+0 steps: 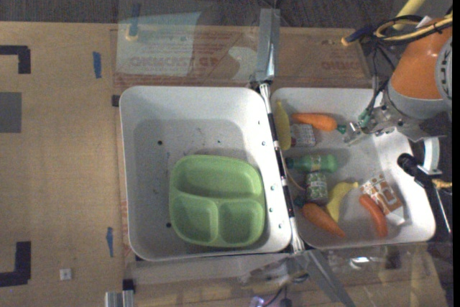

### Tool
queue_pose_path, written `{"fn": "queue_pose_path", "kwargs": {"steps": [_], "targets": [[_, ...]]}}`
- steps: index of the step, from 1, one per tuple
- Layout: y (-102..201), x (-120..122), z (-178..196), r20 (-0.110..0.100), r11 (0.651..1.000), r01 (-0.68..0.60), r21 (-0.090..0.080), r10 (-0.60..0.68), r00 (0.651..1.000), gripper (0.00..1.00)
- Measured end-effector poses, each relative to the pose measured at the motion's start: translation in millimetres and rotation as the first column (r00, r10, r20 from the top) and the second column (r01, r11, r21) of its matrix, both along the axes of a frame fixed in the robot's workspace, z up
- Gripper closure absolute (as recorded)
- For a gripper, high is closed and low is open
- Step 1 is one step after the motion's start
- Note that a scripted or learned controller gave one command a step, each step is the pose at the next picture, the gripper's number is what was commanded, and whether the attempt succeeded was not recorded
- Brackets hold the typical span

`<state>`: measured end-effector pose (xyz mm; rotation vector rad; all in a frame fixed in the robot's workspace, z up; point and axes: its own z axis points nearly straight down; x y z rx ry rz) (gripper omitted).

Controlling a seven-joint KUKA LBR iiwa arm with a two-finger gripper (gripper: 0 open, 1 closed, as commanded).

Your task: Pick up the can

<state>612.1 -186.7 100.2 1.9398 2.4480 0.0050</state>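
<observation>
In the right bin [420, 226] a small can [316, 187] with a dark green label lies on its side near the left wall. Another small tin with a red and white label [302, 135] lies further back, beside an orange carrot [314, 121]. My gripper [359, 128] hangs over the bin's back right part, just right of that carrot's tip. It is well apart from the green-labelled can, which lies to its front left. Nothing shows in the gripper.
Around the can lie a green bottle [313, 163], a yellow banana [338, 199], a second carrot [322, 219], a red sausage [374, 214] and a snack packet [381, 192]. Another yellow item [282, 124] rests along the divider. The left bin [144, 118] holds a green compartment tray [215, 201].
</observation>
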Motion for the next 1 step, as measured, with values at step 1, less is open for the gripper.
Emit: {"fn": "queue_pose_path", "kwargs": {"steps": [1], "targets": [[-30.1,56.0,-12.9,-0.011,0.98,-0.2,0.005,0.2,0.98,1.0]]}}
